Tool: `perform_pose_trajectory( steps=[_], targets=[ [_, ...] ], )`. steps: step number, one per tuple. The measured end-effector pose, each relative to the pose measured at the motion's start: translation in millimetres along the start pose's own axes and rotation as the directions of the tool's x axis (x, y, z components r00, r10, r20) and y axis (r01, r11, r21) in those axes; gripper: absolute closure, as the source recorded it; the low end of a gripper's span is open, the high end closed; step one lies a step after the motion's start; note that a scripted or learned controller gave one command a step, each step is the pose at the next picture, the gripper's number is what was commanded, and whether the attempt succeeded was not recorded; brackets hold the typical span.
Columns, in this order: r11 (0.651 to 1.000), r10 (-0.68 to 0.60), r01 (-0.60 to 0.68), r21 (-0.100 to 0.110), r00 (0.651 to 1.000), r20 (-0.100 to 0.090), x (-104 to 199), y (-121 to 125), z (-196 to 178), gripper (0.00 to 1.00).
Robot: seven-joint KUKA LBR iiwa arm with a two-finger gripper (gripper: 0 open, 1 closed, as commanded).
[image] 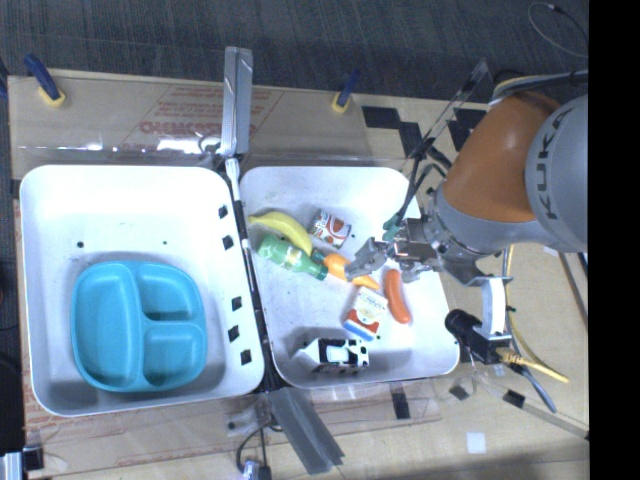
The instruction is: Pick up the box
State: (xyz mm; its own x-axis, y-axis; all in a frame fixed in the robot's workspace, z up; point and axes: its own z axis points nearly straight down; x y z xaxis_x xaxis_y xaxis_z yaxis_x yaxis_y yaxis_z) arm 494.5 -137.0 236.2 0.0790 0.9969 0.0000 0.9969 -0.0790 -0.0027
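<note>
Near edge of right bin (300,368): black-and-white toy (338,353). Just above it, box (366,315), white with orange-red print, lying flat at lower centre-right, touching nothing but floor, beside orange sausage-shaped piece (398,297). Gripper (372,257) hovering just above-left of box, fingers apparently spread, nothing between them. Farther: green bottle (290,258), banana (282,230), small can (332,229). Left bin (40,208) holding blue tray (138,325).
</note>
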Motion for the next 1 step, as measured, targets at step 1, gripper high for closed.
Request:
perform_pose_trajectory(
  steps=[1],
  targets=[
    [0.994, 0.112, -0.112, 0.002, 0.994, 0.000, 40.2, -21.4, 42.7, 0.00]
  ],
)
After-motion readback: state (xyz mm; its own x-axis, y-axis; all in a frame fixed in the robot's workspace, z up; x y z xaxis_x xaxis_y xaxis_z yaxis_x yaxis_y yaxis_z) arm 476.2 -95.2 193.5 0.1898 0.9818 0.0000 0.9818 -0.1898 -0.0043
